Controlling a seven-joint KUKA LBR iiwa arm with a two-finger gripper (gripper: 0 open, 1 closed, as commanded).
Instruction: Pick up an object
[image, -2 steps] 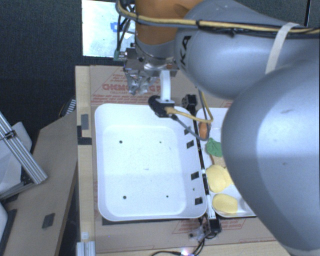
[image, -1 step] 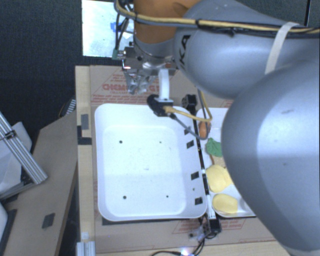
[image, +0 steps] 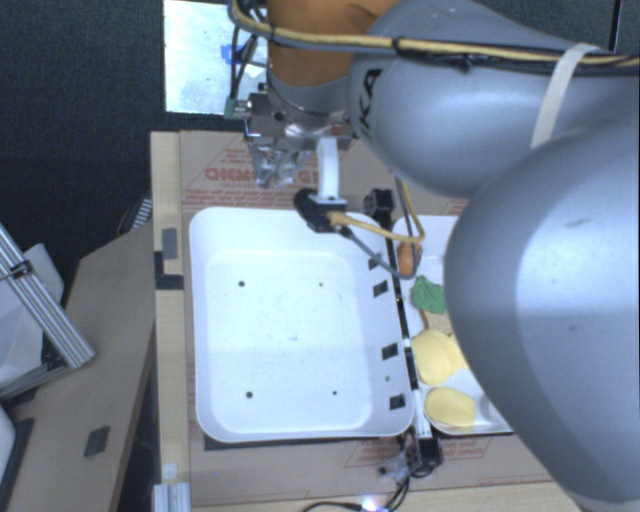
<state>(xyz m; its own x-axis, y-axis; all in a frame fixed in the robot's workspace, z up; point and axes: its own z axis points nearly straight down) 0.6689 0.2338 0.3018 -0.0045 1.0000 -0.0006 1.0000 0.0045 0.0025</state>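
Above the far edge of the left bin (image: 215, 300), the jaws (image: 275, 172) hang over the cardboard lining the tabletop (image: 215, 165); whether they are spread or pressed together cannot be told, and nothing shows between them. Behind them the grey arm (image: 520, 150) with its orange band (image: 310, 45) covers most of the right bin (image: 470, 428). Along that bin's left edge lie an orange object (image: 407, 259), a green object (image: 430, 294) and two yellow objects (image: 438, 356) (image: 450, 406), toward its near corner, well apart from the jaws.
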